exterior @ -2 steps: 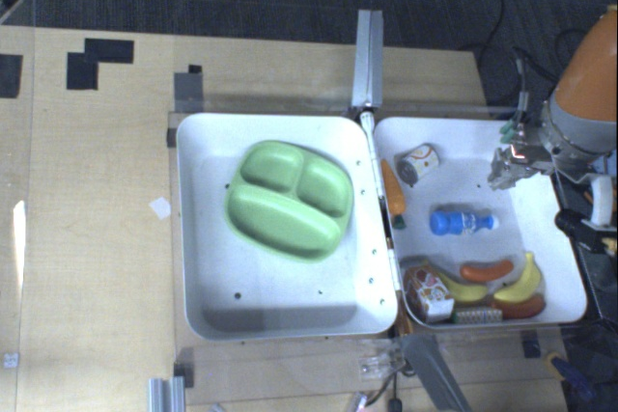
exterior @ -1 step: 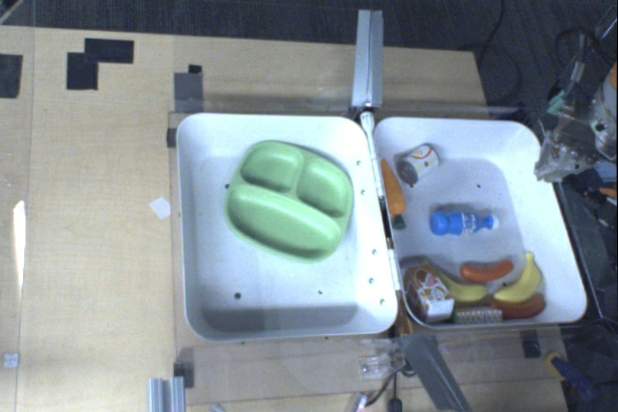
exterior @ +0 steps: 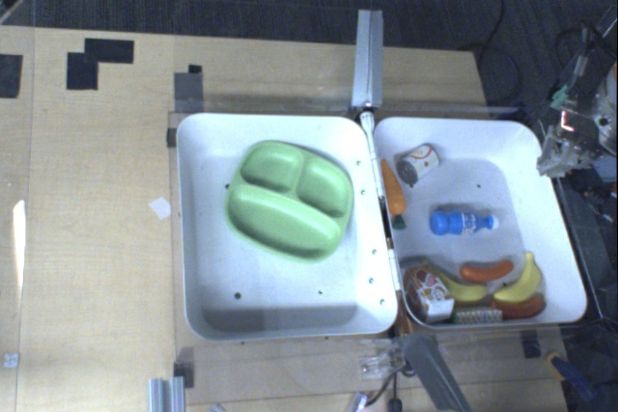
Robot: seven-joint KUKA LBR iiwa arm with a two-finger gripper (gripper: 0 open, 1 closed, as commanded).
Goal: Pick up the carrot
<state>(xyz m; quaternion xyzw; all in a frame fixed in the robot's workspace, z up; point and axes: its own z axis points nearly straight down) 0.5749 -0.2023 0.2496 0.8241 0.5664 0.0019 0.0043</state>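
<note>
The carrot (exterior: 393, 189) is a slim orange piece that lies lengthwise against the left wall of the right bin (exterior: 541, 207), close to the divider between the bins. My gripper (exterior: 568, 146) hangs at the far right, just past the right bin's right rim and well away from the carrot. Nothing is visible in its grasp.
A small tin can (exterior: 418, 163) lies on its side just right of the carrot. A blue bottle (exterior: 463, 223) lies mid-bin. At the bin's front are a red sausage (exterior: 487, 270), a banana (exterior: 515, 284) and a brown packet (exterior: 429, 292). A green divided plate (exterior: 290, 199) sits in the left bin (exterior: 208, 304).
</note>
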